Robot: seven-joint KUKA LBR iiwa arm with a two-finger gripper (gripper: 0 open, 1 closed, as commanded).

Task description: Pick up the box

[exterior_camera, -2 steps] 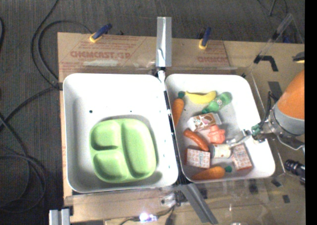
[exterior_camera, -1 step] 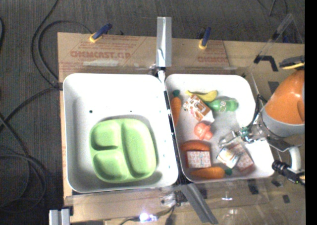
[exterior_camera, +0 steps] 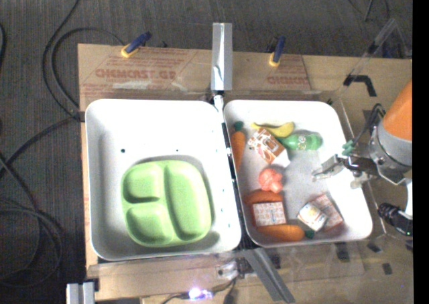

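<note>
Your claw (exterior_camera: 333, 166) hovers at the right bin's (exterior_camera: 348, 136) right side, fingers apart, gripping nothing.
Nearest you, the box (exterior_camera: 269, 213) lies in that bin's front, just behind a carrot (exterior_camera: 281, 232); a green tray (exterior_camera: 167, 201) fills the left bin (exterior_camera: 107, 122); beyond, the brown worktop (exterior_camera: 144, 71) carries clamps, then cables cross dark carpet.
</note>
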